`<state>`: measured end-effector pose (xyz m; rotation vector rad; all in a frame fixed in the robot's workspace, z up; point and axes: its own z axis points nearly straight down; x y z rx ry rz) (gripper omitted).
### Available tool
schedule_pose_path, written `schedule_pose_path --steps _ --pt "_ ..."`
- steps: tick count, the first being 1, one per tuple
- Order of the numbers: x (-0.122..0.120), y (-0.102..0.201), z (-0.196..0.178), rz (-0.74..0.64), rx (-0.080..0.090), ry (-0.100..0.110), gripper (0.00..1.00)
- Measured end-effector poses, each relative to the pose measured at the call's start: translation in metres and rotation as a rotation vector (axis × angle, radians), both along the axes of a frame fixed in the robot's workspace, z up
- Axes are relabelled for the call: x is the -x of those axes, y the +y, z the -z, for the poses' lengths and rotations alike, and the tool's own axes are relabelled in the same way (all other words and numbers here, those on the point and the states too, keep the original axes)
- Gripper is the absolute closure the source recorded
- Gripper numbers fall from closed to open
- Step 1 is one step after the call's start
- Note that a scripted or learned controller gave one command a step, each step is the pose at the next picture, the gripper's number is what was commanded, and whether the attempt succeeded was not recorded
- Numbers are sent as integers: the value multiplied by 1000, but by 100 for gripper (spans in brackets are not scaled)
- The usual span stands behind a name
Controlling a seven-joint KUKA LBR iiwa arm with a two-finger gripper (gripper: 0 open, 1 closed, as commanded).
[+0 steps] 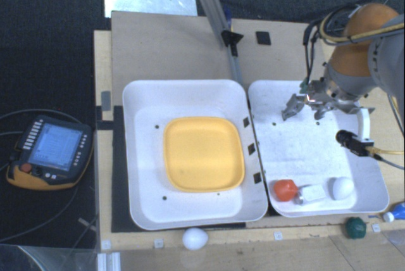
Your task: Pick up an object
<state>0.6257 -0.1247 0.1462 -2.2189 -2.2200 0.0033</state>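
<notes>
Claw (306, 108) position: above the upper area of the right bin (380, 197), fingers spread apart, nothing between them. Candidate objects lie along the near edge of that bin, well apart from the claw: an orange-red rounded piece (284, 190), a small white and grey item (311, 194) just beside it, and a white egg-shaped object (342, 188). Left bin (142, 137) carries a square yellow plate (204, 153).

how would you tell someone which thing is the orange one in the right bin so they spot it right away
Start at the right bin, the one under the arm's tool, and look along its near edge. Three small things lie in a row there; the orange object is the leftmost, next to a small white piece and a white ball. It is the one brightly coloured item among them.
</notes>
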Motion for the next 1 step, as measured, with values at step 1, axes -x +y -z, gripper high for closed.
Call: schedule_pose_path --steps 1 --pt "1 0 52 0 0 0 0"
